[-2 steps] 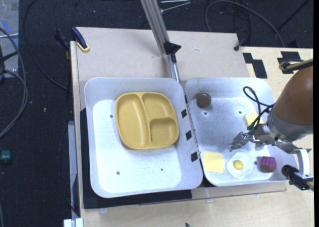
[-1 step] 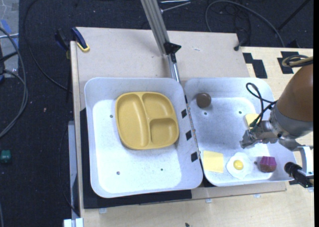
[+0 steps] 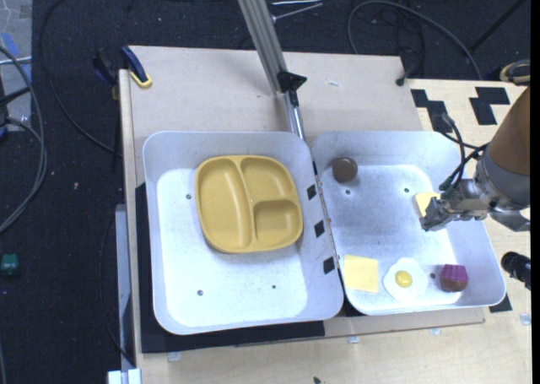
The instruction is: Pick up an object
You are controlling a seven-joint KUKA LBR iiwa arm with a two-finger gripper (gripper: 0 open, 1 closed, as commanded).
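In the right bin (image 3: 380, 205) lie a brown round piece (image 3: 343, 170) at the back left, a flat yellow square (image 3: 362, 273) at the front left, a fried egg (image 3: 404, 278) and a purple piece (image 3: 453, 277) along the front wall. A small yellow piece (image 3: 424, 202) sits by the right side, partly covered by my gripper (image 3: 434, 217). The gripper hangs low over the bin's right part, right beside that yellow piece. Whether they touch is not visible.
The left bin (image 3: 169, 239) holds a yellow divided plate (image 3: 249, 203). A metal pole (image 3: 261, 24) slants across the back of the bench. The bins' shared wall (image 3: 319, 205) runs between them, and the arm (image 3: 510, 154) enters from the right.
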